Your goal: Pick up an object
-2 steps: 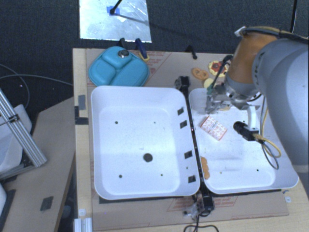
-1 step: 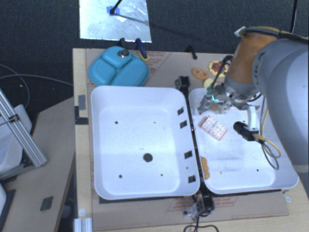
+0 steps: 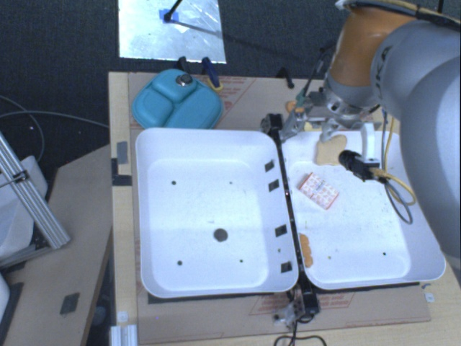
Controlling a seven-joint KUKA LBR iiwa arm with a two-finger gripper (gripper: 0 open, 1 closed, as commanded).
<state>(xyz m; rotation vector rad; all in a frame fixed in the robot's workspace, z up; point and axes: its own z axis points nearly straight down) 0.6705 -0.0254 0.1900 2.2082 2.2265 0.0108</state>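
Far left: metal frame rail standing off the tabletop, with cables on the dark floor.

Back left of the tabletop: teal plastic lidded container, just behind the left bin's far rim. A shiny foil sheet lies on the floor behind it, with a blue clip on it. A blue-handled item sits just beside the container, right side; can't tell what it is.

Left bin: white, shallow. One small dark round disc on its floor, slightly below centre. A few tiny dark dots are scattered on the floor, probably holes or marks.

Divider: the two bins touch along a dark seam with black clips down it.

Right bin: three things visible.
- Orange-brown snack-like piece at the left wall, low down, hard against the seam.
- Small flat packet, white with a red pattern, lying tilted on the bin floor, upper-middle. Apart from the tool, below it.
- Tan flat piece, cookie-like, near the bin's far edge, directly under the wrist hardware.

Arm: comes in from the right, orange band up top, grey body covering the bin's right side. Tool is over the far edge of the right bin, just above the tan piece. Fingers are lost in wrist clutter and cables, so can't tell how wide it stands, or whether it touches the tan piece. Nothing seen between the fingers. A black cylinder with yellow cable hangs off the wrist over the bin.
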